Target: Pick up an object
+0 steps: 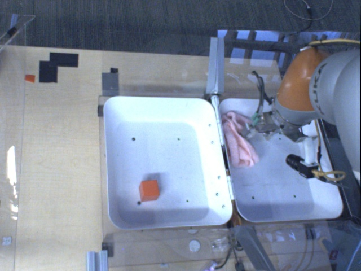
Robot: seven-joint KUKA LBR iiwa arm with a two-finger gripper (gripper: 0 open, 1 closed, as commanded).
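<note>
— Where is the gripper [257, 122]?

— Low over the right bin [282, 192], near that bin's back corner on the side of the divider between the two bins. The grey arm [333, 89] with its orange band comes in from the right, behind it.

— Is it spread or closed on anything?

— I cannot tell. The tip is small and tangled with cables from this angle, so its state does not show.

— What could it pick up?

— The closest thing is a pink cloth [239, 143]. It lies crumpled in the same bin, just beside the gripper on the side away from the arm, and runs from there toward the front along the bin's wall. The cloth's upper end is right at the gripper; whether they touch I cannot say.

— Anything else?

— An orange cube [149, 190], well apart from the gripper, across the divider in the left bin [163, 123]. It sits on the floor of that bin near its front, farther from the arm than the cloth is.

— And outside the bins?

— Far beyond the left bin from the gripper, the pale wooden desk [56, 179] carries some flat black shapes [56, 66] near its back edge, with a small orange square [29, 78] just past them.
</note>
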